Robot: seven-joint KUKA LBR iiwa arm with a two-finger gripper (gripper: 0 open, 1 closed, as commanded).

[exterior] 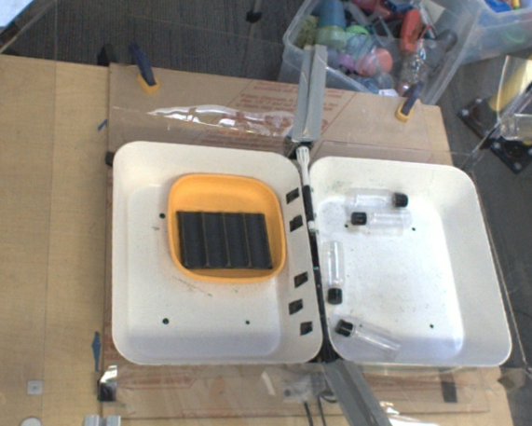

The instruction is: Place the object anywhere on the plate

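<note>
The black ridged object (pixel 224 241) lies on the orange plate (pixel 185 193) in the left bin (pixel 133 326).

Wooden bench (pixel 30 231), two white bins side by side — left bin (pixel 134 316), right bin (pixel 457 273)

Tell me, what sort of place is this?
Probably a robotics lab or test bench. Two shallow white bins sit side by side on a wooden bench, one holding an orange plate, the other small clear vials; a tub of colourful toys stands behind.
</note>
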